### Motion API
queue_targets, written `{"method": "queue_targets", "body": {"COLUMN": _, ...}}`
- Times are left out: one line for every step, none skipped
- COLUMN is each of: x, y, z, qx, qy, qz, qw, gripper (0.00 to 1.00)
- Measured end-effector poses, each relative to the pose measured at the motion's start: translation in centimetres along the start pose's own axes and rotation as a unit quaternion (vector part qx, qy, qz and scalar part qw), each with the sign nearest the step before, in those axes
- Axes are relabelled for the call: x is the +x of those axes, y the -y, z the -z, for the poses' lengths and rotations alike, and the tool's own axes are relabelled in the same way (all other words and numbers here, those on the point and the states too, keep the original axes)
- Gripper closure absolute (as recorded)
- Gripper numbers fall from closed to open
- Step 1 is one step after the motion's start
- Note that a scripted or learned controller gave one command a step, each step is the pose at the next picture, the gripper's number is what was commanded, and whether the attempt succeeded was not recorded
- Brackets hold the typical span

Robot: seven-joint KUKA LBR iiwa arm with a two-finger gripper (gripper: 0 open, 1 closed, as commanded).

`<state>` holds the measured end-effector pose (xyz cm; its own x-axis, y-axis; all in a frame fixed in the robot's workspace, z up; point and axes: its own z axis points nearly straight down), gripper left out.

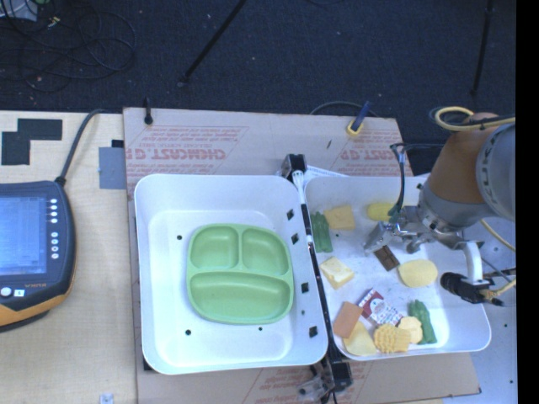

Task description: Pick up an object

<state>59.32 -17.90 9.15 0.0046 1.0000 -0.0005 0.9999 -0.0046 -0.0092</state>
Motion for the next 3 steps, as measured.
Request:
{"method": "queue_targets", "body": {"x": 0.2, "y": -0.2, "z": 0.7, "qx": 0.001, "qy": -0.002, "qz": 0.002, "qw": 1.0, "gripper": 1.0}}
{"method": "queue_targets", "body": {"x": 8.4, "y": -1.3, "z": -0.3, "qx": -0.006, "qy": 0.0, "qz": 0.005, "qw": 1.0, "gripper": 1.0}}
{"method": "queue_targets", "body": {"x": 14.2, "y": 0.4, "z": 9.9, "qx": -0.006, "qy": -0.002, "qz": 0.005, "qw": 1.0, "gripper": 1.0}}
